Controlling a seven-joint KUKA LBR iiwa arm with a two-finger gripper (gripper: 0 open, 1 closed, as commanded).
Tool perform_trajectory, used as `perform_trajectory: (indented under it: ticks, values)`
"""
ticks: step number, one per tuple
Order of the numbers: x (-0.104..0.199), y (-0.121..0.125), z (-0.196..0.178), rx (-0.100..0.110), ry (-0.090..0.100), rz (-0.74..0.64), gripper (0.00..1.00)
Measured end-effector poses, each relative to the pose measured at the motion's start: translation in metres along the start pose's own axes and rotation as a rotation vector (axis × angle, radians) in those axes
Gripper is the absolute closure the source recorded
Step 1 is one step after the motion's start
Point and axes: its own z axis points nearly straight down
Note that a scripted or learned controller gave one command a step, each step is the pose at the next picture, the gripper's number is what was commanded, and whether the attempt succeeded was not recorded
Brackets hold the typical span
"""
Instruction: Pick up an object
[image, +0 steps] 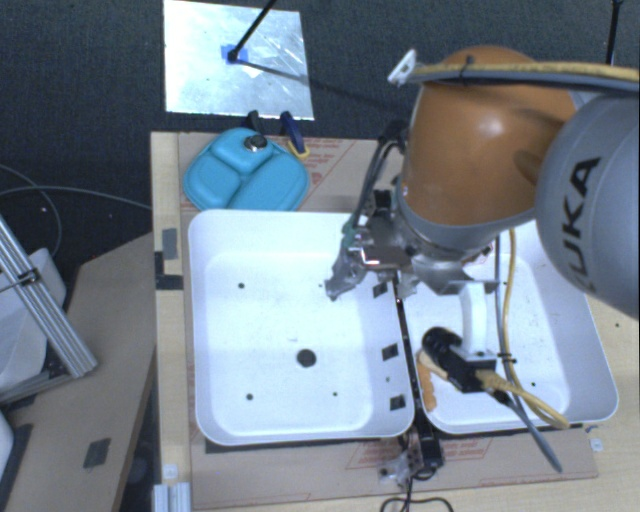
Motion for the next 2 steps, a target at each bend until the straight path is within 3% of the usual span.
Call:
perform_trajectory:
  ticks: [1, 2]
  values:
    - [0.047, 0.046, -0.056, -0.016, 0.003, 0.004, 0.0]
    - [0.005, 0.033, -0.057, -0.007, -0.001, 0.014, 0.0]
